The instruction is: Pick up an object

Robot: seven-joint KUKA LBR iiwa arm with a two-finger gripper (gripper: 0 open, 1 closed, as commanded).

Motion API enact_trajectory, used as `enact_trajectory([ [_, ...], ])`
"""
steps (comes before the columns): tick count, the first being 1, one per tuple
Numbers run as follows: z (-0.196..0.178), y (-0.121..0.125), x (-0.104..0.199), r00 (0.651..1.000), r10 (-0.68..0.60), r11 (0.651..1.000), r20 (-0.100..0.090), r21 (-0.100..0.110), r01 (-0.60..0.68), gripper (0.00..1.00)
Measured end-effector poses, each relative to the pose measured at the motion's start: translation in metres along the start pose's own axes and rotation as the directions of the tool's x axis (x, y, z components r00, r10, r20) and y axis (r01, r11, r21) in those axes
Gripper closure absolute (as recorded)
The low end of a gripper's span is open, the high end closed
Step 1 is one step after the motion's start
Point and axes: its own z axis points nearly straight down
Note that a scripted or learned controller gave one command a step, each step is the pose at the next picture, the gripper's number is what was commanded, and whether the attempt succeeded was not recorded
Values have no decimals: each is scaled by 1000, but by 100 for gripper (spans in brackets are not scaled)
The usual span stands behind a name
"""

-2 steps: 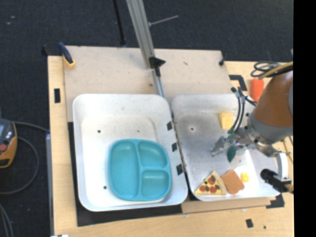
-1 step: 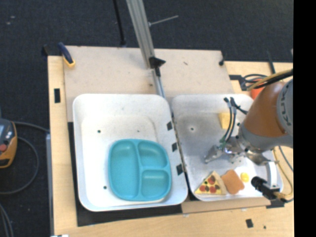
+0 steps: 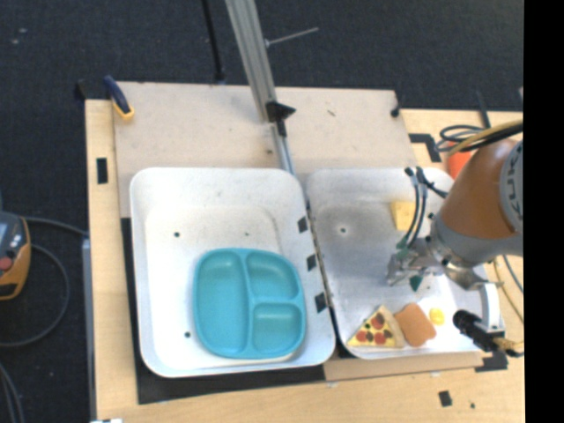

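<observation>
Two shallow white plastic bins side by side on a pale wooden bench (image 3: 220, 122): left bin (image 3: 176, 192) at about nine o'clock of the scene, right bin (image 3: 352, 201) at about three o'clock.

In the left bin, toward its five o'clock corner, a turquoise plastic divided tray (image 3: 249, 303) with three compartments, lying flat.

In the right bin, along the six o'clock edge, a triangular toy pizza slice with red dots (image 3: 376, 329), and touching or just beside it at its three o'clock an orange-brown oval toy bread roll (image 3: 415, 322). At three o'clock of the roll, nearby, a small yellow round piece (image 3: 436, 315). Near the bin's one o'clock area, a pale yellow square block (image 3: 403, 214), partly hidden behind cables.

Reaching in from three o'clock, the grey arm with orange band (image 3: 480, 196). Two-finger gripper (image 3: 407, 271) hanging over the bin floor at twelve o'clock of the roll, between the block and the roll, apart from both. Nothing seen between the fingers; too small and blurred to tell whether spread or pressed together.

At twelve o'clock, a slanted grey aluminium post (image 3: 251, 47) rising from the bench.
</observation>
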Motion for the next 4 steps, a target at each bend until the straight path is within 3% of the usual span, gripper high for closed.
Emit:
enact_trajectory([
  [1,-56,-5,-9,1000,-2,1000,1,-3,2,100],
  [2,-86,-3,-11,1000,-8,1000,1,-2,8,100],
  [4,-91,38,105,1000,-14,1000,-3,1,14,100],
])
